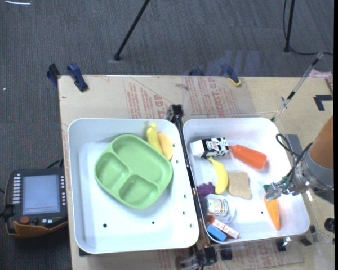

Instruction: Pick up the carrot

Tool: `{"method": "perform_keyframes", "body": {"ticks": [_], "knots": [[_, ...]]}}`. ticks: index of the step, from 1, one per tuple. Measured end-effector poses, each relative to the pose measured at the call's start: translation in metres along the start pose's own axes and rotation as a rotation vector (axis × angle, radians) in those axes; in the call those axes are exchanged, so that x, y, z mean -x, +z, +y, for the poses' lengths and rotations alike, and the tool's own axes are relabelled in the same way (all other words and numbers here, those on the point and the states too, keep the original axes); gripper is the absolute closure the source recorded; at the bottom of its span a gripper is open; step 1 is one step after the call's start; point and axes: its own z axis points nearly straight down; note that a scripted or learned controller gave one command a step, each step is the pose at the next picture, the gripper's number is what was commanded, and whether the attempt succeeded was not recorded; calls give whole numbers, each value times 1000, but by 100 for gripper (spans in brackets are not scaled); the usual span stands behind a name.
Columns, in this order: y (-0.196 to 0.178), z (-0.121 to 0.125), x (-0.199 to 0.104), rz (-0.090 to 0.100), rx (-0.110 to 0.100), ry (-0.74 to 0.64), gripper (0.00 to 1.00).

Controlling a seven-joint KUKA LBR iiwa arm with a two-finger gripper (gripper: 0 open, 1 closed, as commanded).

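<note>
**Claw at the carrot's top, no lift yet**

Claw [276, 191] sits low in the right bin [253, 124], close to its right wall, and we see it just at the upper end of the carrot [274, 212]. We cannot tell if it is spread or pressed together, because its tip is small and blurred against the white floor. The carrot lies on the bin floor, near the right wall and the front corner, with its point toward the front. It looks to rest flat, so we judge it is not lifted.

We judge the task as about half done: the approach is made, but the grasp and the lift are left. We cannot confirm any hold.

Room is tight on one side. The right wall is just beside the carrot, and the front rim is near its point, so there is little space to come from those sides. To the left the floor is bare up to the bread [239, 184], and the banana [219, 175] is further away. A second orange thing [249, 156] lies well apart, toward the back. Straight up is open, so we think a vertical lift is the safest way out. The left bin [79, 145] holds a green plate [133, 171] and does not matter for this step.
</note>
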Motion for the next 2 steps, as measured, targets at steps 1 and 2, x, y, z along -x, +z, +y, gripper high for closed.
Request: {"method": "perform_keyframes", "body": {"ticks": [1, 2], "knots": [[0, 1, 0, 0, 1, -1, 0], [52, 10, -14, -6, 18, 43, 0]]}}
